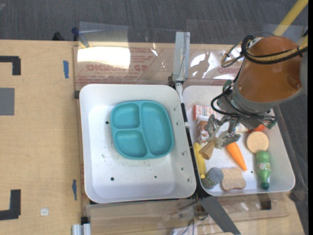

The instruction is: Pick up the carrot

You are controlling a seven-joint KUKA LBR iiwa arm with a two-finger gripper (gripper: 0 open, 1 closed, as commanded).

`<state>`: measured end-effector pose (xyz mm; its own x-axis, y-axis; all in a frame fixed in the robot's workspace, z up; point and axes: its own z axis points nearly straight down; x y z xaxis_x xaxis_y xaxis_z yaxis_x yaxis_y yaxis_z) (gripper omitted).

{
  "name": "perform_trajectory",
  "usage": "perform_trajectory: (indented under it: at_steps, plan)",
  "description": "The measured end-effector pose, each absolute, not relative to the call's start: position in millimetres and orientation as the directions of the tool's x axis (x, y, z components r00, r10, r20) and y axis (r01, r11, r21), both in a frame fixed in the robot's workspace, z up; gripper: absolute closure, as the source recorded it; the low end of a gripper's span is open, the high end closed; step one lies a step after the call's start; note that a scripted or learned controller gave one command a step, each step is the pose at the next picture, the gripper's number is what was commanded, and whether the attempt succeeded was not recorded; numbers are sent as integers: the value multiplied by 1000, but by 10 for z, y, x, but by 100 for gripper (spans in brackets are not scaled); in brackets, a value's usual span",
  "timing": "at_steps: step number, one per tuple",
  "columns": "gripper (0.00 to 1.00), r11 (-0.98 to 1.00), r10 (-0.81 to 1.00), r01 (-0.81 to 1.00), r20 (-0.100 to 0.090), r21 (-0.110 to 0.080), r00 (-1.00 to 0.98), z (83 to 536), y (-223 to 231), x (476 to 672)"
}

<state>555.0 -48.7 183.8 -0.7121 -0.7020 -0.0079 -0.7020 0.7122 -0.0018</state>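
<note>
The carrot [236, 154] lies mid right bin [286, 177], just beside the gripper [221, 130]; jaw state cannot be told.

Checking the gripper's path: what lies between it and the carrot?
Camera view: nothing; gripper hangs just up-left of the carrot, with bare bin floor between.

arm [271, 70] cut off at right edge, hiding bin's [286, 180] far corner
</note>
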Motion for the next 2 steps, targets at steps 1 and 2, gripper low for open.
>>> perform_trajectory:
  at_steps: [1, 2]
  plan:
    - [100, 650, -760, -760, 1, 6, -650, 1380, -1127, 5259]
    - [100, 612, -791, -791, -8, -5, -612, 2345, -644, 5483]
